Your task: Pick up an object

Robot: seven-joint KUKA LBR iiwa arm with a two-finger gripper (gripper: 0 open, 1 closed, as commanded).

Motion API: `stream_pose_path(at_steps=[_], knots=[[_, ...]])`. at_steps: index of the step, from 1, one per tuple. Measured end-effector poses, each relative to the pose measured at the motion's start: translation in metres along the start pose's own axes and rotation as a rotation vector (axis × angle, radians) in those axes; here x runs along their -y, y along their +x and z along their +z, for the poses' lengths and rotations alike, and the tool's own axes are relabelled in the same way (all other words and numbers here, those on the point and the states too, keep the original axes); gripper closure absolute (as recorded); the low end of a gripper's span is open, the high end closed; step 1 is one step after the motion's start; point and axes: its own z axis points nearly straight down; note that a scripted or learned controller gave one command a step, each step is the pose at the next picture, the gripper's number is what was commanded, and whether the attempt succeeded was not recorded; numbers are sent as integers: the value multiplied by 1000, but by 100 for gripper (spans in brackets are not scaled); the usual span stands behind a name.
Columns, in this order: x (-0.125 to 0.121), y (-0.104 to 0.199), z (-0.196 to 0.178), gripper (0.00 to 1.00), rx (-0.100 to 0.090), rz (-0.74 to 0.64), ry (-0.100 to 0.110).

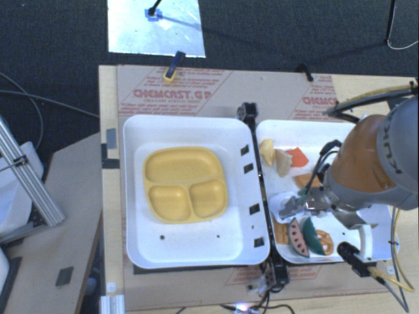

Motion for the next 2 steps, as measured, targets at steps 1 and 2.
stream_pose_path(at_steps=[1,2], knots=[[0,-6,-16,0,0,2,0],[-11,-12,-18,0,0,0,1]])
